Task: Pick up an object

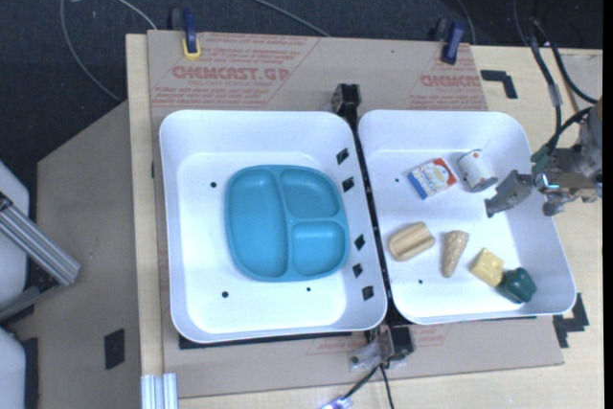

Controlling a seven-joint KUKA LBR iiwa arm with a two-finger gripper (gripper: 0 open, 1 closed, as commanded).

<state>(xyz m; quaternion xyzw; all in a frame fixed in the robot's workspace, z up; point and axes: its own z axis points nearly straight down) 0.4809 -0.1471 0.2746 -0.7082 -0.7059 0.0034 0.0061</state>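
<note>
The right bin (536, 297) holds several small objects. A blue, white and red carton (431, 177) lies next to a small white can (472, 168). Nearer the front are a tan bread roll (410, 240), a pale corn piece (453, 253), a yellow wedge (486, 266) and a dark green piece (518, 284). My gripper (525, 187) hangs at the right bin's right side, just right of the can and above the yellow wedge. It is apart from all of these objects.
The left bin (192, 158) holds a blue divided plate (286, 222). Black clips (356, 235) run along the divider between the bins. Blue clamps (190, 32) hold the board at the back. Cables (556, 81) hang at the right.
</note>
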